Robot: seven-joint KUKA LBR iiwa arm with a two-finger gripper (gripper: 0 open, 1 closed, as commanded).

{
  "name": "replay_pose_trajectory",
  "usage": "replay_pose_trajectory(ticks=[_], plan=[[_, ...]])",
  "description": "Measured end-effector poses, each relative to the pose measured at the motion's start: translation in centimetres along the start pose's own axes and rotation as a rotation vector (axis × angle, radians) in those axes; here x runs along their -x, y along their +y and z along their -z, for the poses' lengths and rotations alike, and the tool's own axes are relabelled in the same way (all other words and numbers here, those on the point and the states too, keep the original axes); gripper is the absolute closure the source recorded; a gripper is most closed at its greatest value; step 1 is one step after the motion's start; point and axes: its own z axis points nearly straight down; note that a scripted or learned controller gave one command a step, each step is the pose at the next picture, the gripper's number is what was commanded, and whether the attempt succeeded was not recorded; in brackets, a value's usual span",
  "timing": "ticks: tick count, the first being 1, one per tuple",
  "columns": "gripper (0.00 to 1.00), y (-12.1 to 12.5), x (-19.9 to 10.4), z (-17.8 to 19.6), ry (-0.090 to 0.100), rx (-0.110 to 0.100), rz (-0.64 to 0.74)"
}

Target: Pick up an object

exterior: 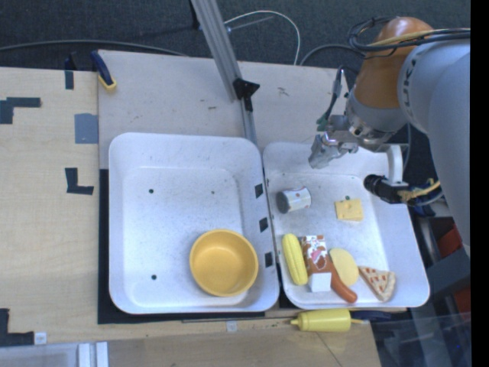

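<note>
My gripper (pixel 321 156) hangs over the far edge of the right bin (pixel 397 235), above and a little right of a small grey cylinder (pixel 293 199). Nothing shows between its tips. A yellow cheese square (pixel 349 210) lies to the cylinder's right. Along the bin's near side are a corn cob (pixel 294 258), a red and white packet (pixel 315 257), a yellow chip (pixel 344 265) over a sausage (pixel 343 287), and a pizza slice (pixel 378 283).
The left bin (pixel 153 205) holds a yellow bowl (pixel 223 262) in its near right corner. A yellow mustard bottle (pixel 327 321) lies on the bench in front of the right bin. A metal pole (pixel 221 44) slants up behind the bins.
</note>
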Motion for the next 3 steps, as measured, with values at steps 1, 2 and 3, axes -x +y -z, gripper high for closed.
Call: replay_pose_trajectory(ticks=[1, 2, 3], plan=[[1.00, 0.1, -0.1, 5.3, -0.001, 0.001, 0.000], [1.00, -1.9, -5.3, 4.9, 0.001, -0.006, 0.003], [1.00, -2.8, -11.0, 6.0, 0.002, -0.005, 0.006]])
